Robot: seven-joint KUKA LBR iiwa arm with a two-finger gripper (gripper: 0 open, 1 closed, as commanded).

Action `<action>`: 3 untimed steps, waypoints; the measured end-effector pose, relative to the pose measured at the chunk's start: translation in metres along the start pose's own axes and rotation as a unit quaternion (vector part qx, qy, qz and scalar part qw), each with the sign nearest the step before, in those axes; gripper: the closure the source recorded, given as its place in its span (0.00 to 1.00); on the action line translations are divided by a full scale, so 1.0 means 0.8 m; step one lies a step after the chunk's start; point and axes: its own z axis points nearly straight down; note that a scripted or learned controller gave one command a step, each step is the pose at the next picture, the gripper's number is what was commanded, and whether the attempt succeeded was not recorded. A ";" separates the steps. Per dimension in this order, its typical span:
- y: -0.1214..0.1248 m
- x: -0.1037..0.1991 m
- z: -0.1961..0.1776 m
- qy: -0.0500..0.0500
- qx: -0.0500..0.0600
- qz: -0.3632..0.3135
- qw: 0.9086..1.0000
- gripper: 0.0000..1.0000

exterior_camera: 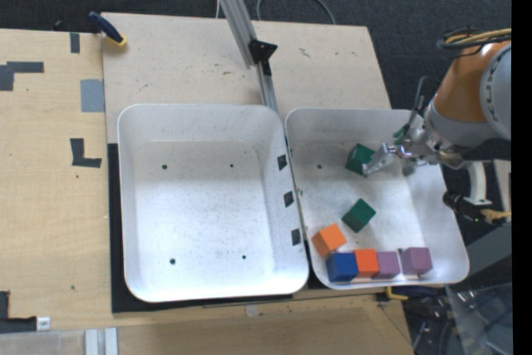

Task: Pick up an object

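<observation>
camera view: the gripper [384,160] is reaching into the right bin [440,216] from the right, its tip just beside one green block [360,159], likely lining up a grasp. cannot tell the hand's state. blocks are crowding the near wall, probably slid there. count: two green blocks, the second [358,214] mid-bin; two orange [329,239]; one blue [342,266]; two purple [416,261]. the left bin [133,204] is sitting alongside.
</observation>
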 end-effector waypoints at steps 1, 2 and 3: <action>-0.017 0.044 0.032 0.000 -0.001 -0.001 1.000 0.00; -0.018 0.128 0.030 0.001 -0.003 -0.003 1.000 0.00; -0.061 0.133 0.030 0.000 -0.001 0.001 1.000 0.00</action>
